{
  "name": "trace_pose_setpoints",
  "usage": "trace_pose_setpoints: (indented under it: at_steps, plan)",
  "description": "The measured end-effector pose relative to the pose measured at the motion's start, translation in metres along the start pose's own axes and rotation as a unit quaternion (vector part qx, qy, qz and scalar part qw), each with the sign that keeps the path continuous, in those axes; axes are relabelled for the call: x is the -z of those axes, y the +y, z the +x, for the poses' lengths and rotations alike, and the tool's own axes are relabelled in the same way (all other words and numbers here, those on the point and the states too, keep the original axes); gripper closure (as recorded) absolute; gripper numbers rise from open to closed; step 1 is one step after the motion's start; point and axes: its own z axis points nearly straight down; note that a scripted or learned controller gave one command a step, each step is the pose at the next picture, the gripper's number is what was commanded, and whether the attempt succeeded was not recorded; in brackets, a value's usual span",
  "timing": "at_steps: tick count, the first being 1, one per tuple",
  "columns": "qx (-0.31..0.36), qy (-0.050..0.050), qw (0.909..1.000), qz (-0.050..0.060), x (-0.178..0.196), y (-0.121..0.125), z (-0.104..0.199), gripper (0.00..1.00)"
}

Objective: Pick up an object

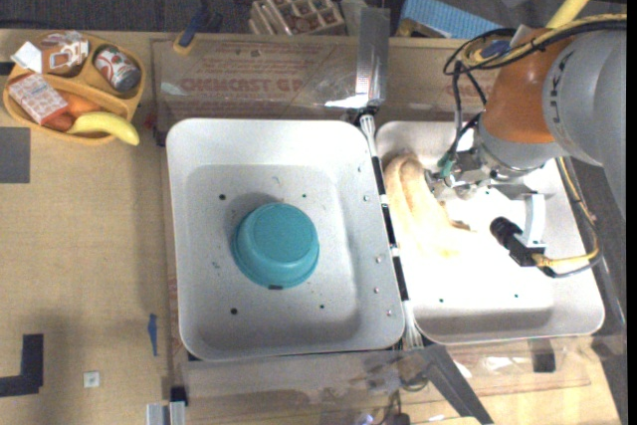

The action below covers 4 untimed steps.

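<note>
A teal bowl (277,244) lies upside down in the middle of the left white bin (199,164). A pale tan, bread-like long object (410,197) lies along the left wall of the right white bin (498,314). My gripper (445,180) hangs low over the upper left part of the right bin, just right of the tan object's upper end and very close to it. The grey arm with its orange band (518,105) hides the gripper's far side. I see nothing clearly held.
A black connector with a yellow cable (513,242) hangs from the wrist over the right bin. A yellow tray (70,95) with a banana and toy food sits at the far left of the bench. Boxes and cables crowd the back.
</note>
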Motion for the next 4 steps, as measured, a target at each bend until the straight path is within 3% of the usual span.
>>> trace_pose_setpoints:
  at_steps: [2,3,4]
  plan:
    - [0.000,0.000,1.0000,0.000,0.000,0.000,0.000,0.00]
    - [0.134,-0.001,0.9910,-0.002,0.000,0.018,0.004,0.00]
    - [0.133,-0.001,0.9911,-0.002,0.000,0.018,0.004,0.00]
